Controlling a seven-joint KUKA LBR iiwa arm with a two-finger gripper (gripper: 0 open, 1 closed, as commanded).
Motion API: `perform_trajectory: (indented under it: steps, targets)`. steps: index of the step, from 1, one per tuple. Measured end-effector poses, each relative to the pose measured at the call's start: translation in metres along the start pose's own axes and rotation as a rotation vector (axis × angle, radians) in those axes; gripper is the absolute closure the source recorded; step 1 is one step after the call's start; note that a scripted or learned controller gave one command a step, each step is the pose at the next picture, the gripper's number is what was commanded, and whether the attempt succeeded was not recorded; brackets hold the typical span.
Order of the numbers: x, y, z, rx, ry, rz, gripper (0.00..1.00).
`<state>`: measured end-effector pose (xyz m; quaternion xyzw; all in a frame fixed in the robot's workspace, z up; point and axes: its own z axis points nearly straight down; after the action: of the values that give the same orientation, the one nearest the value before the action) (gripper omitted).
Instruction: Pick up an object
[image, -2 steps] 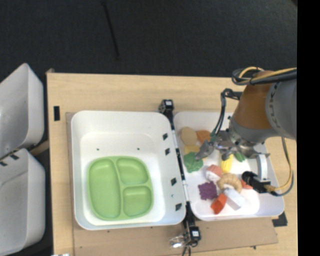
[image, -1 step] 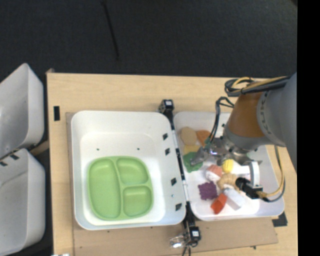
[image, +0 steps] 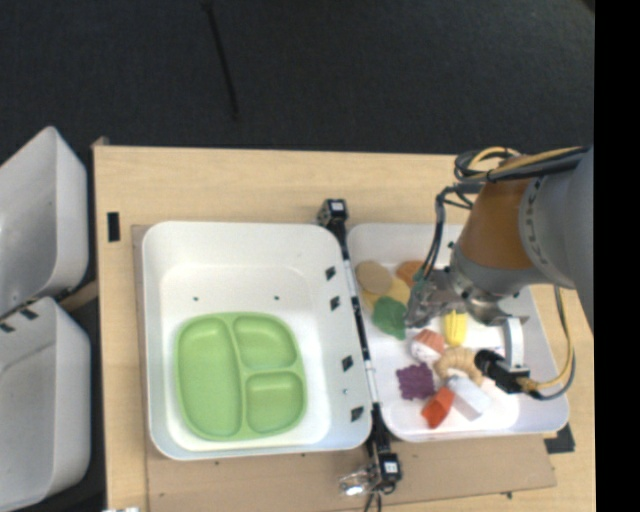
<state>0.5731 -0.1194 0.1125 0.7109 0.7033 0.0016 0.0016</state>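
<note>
The right bin (image: 540, 415) holds a pile of small toy foods: a tan round piece (image: 372, 276), an orange piece (image: 409, 269), a green leafy piece (image: 388, 316), a yellow corn piece (image: 455, 326), a purple cluster (image: 414, 381), a red piece (image: 437, 407), and a white and red piece (image: 427, 345). My gripper (image: 424, 302) hangs low over the middle of this pile, between the green piece and the corn. Its fingertips are dark and blend into the objects under them.
The left bin (image: 160, 250) holds a green three-part tray (image: 240, 375). The arm's grey body and orange band (image: 500, 225) cover the right bin's back right part. A black cable (image: 520, 380) loops over the bin's right side. White chairs stand at the far left.
</note>
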Motion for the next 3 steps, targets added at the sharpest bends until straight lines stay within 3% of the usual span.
perform_trajectory:
  steps: [2, 3]
  targets:
    - [-0.003, 0.0, -0.105, 0.0, -0.001, -0.013, 1.0]
    - [-0.004, 0.001, -0.13, 0.001, -0.001, -0.013, 1.0]
